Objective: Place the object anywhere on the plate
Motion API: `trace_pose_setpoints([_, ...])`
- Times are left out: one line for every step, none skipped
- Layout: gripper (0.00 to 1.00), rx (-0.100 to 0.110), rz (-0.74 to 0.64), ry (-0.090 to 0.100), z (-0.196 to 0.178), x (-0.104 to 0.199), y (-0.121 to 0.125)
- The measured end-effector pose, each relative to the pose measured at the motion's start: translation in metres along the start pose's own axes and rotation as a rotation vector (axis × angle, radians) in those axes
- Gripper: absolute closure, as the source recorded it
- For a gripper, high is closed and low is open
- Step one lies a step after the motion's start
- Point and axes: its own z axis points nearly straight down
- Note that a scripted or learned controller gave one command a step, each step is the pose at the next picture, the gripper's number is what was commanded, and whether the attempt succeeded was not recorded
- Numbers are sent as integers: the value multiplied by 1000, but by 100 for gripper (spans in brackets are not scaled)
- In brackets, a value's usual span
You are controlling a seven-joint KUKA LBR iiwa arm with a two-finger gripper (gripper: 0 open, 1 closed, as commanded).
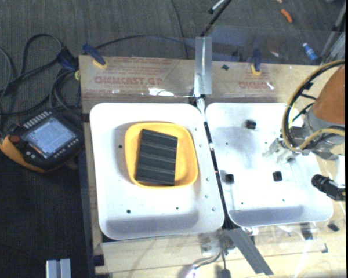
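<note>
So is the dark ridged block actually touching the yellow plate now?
Touching. The camera view shows the dark ridged block lying flat on the yellow plate, yellow rim visible all around it.

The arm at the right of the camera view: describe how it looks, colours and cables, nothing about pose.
The arm shows a rounded orange band with grey metal below it. Yellow and black cables loop alongside toward the wrist, above the right bin. The gripper end is pale, blurred hardware, too indistinct to describe further.

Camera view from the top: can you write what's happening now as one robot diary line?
block: lying on yellow plate | plate: in left bin | arm: over right bin, at right edge
</note>
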Motion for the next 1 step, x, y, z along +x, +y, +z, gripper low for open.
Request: trace_pose_setpoints([0, 0, 0, 0, 0, 0, 0])
